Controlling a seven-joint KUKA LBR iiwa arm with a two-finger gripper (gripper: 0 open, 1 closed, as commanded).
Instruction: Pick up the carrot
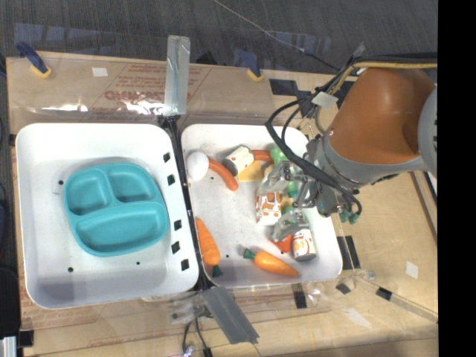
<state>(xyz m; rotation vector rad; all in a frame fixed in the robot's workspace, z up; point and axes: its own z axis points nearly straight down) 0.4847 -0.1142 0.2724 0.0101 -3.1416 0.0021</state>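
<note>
Camera view looks down on the right bin (223,277), and the carrot (274,262) lies there near its front wall: orange, tapered, with a small green stub at its left end, flat on the white floor. A second orange carrot-like piece (207,242) rests against the bin's left wall, left of the carrot and apart from it. Just right of the carrot stands a small can (303,245) with a red and white label. Farther back sit a white egg (197,165), an orange-red sausage-shaped piece (222,174), and a yellowish wedge (251,171).

Around the bin's middle the clutter is hard to read: a patterned packet (268,204) and green bits blend with the tool and its cables. The jaws (291,213) hang over that clutter, behind the carrot and apart from it; whether they are apart or together, I cannot tell.

The arm (375,121) comes in over the bin's right rim, its orange band broad and domed. The left bin (37,199) holds a teal divided tray (115,207).
</note>
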